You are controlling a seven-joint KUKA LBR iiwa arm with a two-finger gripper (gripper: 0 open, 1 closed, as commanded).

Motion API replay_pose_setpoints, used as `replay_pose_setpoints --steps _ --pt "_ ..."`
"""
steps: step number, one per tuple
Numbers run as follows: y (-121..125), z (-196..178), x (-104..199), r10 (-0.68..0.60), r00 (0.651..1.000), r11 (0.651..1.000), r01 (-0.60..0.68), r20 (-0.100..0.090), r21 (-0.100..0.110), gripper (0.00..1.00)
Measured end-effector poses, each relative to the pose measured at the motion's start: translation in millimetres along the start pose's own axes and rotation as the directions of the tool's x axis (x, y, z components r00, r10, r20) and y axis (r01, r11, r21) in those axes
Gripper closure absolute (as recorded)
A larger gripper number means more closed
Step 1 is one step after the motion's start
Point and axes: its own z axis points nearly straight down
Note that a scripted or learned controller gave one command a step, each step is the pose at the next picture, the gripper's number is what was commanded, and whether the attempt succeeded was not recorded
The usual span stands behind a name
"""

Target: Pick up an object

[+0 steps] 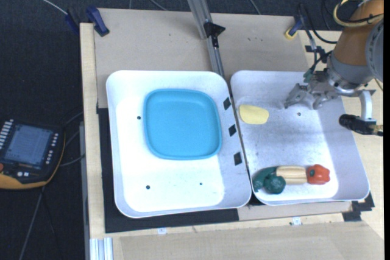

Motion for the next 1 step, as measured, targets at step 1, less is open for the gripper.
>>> replay_pose_setpoints --steps 1 --pt "0.8 -11.8 -0.1 -0.001 1.0 1.0 0.001 0.001 -0.003 1.0"
